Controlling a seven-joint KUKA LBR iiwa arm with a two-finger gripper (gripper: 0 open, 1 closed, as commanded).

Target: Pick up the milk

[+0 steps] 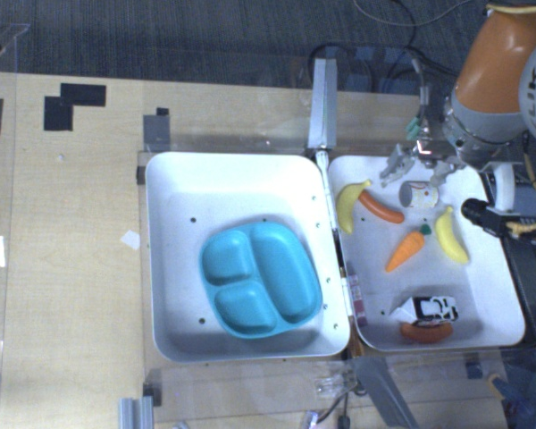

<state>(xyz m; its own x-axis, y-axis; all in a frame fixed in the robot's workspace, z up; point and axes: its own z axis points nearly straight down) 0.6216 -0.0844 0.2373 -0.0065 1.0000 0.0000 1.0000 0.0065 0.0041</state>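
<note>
**Milk waiting at the near edge of the right bin, arm hanging over the far edge**

Milk [435, 308] — a small black-and-white carton — is lying in the right bin [509, 315], close to its near wall, with a red sausage-like toy [426, 332] touching it on the near side. It is looking tipped onto its side rather than standing, probably because the toys are lying loose in this bin. Its long axis is running roughly left to right across the camera view, parallel to the bin's near wall; which end is the top I cannot tell.

Further back in the same view, the end effector [420, 170] is hovering over the bin's far part, well apart from the milk, near a small grey cylinder [419, 194]. Its fingers are appearing spread, with nothing between them. Between it and the milk, a carrot [406, 249], two bananas [350, 204] [451, 236] and an orange sausage [381, 208] are lying scattered.

The left bin [174, 239] is holding a blue divided tray [262, 278]. Both bins are sitting on the desk [62, 257] — side by side, presumably for reach.
</note>
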